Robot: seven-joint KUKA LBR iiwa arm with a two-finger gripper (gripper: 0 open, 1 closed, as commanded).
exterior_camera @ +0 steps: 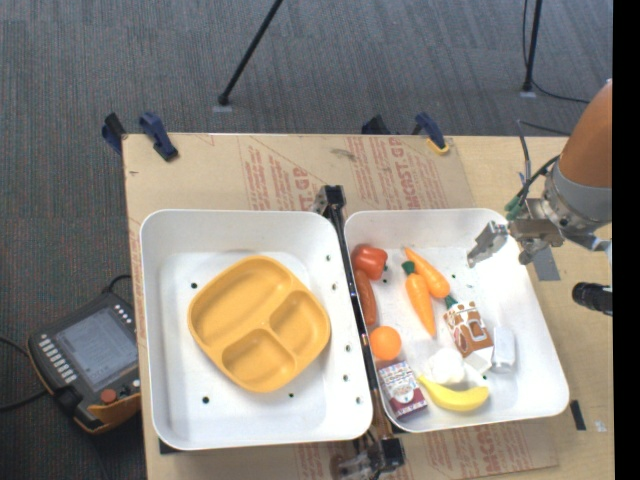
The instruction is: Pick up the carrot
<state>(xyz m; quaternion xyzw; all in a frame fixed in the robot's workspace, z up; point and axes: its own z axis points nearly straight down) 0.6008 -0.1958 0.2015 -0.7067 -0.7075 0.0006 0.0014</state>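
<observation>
The bench (300, 163) carried two white bins side by side; the left bin (165, 238) held a yellow divided plate (259, 322), and the right bin (540, 368) held all the small food, so that was where my work lay. My arm (592, 153) reached in from the right, and my pincer (512, 250) hung above the right bin's upper right part, its two fingers apart and nothing between them.

There were two carrots (420, 300) near the middle of that bin, lying close together in a narrow V with their green tops toward the far side; the upper one (428, 274) slanted down to the right, the lower one (421, 304) ran almost straight toward the near edge. Either would have served, I judged; the upper one lay nearer my pincer.

Doing it well meant, as I saw it, turning my wrist so the fingers straddled the carrot across its width, at the thick part, and coming straight down; the gap between the two carrots was slim near the tops, so one finger risked landing on the neighbour. A small brown carton (468, 330) stood just beside the lower carrot's tip; a sausage (368, 303), a red pepper (369, 260) and an orange (385, 343) sat to the left, a banana (455, 396) near the front edge; all far enough off, I thought.
</observation>
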